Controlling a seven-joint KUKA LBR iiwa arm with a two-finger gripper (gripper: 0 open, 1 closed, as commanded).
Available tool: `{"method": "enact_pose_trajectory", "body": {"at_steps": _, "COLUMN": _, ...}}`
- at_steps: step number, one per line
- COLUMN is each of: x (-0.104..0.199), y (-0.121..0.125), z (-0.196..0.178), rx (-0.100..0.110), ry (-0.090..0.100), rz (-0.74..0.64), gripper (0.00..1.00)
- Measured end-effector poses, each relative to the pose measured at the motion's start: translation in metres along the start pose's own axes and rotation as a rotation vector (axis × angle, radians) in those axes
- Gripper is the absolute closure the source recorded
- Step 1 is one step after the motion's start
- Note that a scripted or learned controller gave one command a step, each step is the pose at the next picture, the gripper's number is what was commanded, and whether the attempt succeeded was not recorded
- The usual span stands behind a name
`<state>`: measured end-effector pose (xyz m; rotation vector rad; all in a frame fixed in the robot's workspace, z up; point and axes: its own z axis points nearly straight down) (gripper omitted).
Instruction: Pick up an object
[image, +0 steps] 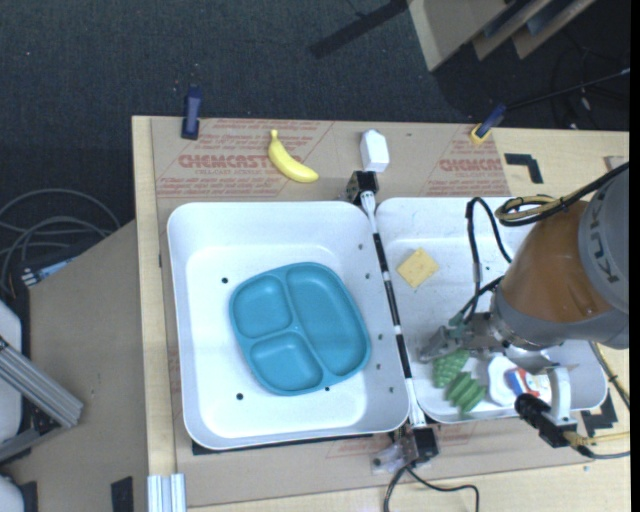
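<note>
Down in the right bin (430, 215), near its front edge, lies a green ridged object (457, 385), likely a toy vegetable, and it looks the probable target because the gripper (452, 345) sits just above and beside it, its grey metal parts reaching leftward from the wrist. How the gripper is set cannot be told at this angle, and nothing is plainly seized. Just right of the green piece lies a white item with red and blue marks (512, 381), partly under the arm, so a close descent could nudge it. Farther back in the same bin rests a yellow cracker-like square (418, 267), well apart and free to reach. The left bin (200, 235) holds a blue divided plate (297, 327), flat and centred. A toy banana (291, 160) lies on the bench (240, 165) behind the bins, outside the working area.
</note>
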<state>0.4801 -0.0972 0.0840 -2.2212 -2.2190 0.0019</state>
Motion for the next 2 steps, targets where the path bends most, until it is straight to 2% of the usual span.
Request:
{"method": "enact_pose_trajectory", "body": {"at_steps": 1, "x": 0.000, "y": 0.002, "z": -0.011, "rx": -0.006, "ry": -0.001, "rz": 0.000, "gripper": 1.00}}
{"method": "enact_pose_trajectory", "body": {"at_steps": 2, "x": 0.109, "y": 0.061, "z": -0.101, "rx": -0.004, "ry": 0.002, "rz": -0.004, "gripper": 1.00}}
